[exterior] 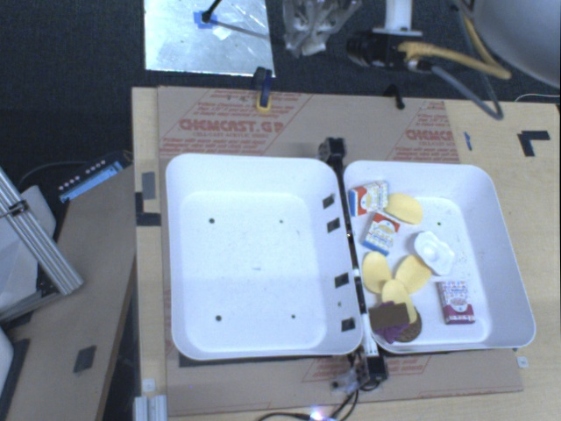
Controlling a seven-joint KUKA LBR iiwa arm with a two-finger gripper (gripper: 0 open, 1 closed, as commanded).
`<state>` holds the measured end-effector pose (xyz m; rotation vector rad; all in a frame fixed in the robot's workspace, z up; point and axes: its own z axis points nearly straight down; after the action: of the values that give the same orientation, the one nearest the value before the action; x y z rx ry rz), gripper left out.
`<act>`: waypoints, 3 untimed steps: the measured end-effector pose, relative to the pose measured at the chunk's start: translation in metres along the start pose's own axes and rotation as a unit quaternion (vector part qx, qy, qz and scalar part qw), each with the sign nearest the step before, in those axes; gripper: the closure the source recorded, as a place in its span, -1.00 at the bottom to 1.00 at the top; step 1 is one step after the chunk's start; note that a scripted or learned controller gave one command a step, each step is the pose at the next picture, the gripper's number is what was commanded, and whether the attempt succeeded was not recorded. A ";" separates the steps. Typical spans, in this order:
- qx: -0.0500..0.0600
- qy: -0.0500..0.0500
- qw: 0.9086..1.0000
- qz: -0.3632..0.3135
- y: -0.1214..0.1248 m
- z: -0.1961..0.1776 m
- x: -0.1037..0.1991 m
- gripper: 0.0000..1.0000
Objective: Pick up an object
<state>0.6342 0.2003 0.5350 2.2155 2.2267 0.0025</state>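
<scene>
While gripper seemingly hovers, objects lie well apart

Two bins sit side by side on a board. The left bin holds nothing — the right bin holds small boxes, chips and a cookie.
</scene>
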 end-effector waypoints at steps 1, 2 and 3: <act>0.000 0.000 1.000 0.000 -0.011 0.000 0.015 1.00; -0.002 0.000 1.000 0.003 0.030 -0.001 -0.014 1.00; 0.000 0.000 1.000 0.000 0.013 0.000 0.007 1.00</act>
<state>0.6475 0.2073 0.5354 2.2152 2.2269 0.0025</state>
